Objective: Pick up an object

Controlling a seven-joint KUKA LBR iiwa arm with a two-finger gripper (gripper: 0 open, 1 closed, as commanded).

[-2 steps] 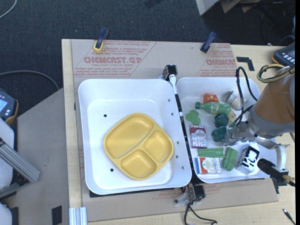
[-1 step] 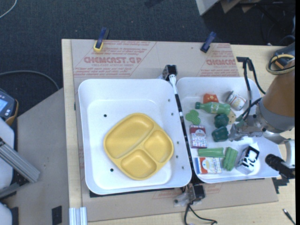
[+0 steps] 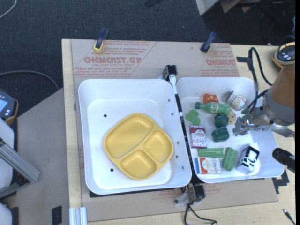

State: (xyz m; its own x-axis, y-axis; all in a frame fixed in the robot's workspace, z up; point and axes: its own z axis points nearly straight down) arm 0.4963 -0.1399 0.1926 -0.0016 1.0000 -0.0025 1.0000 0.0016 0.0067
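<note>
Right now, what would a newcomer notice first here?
The yellow divided tray lying alone in the left bin stands out most. Next comes the clutter of small green items in the right bin, with the claw poised over that bin's right side.

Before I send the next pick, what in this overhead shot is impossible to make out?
- Hand, camera view: too small and blurred against the right bin to tell its fingers apart, or whether anything sits between them.
- Arm: cut off by the picture's right edge.
- Small cartons and: label print too small to read.
- Black-and-white item: too blurred to identify.
</note>
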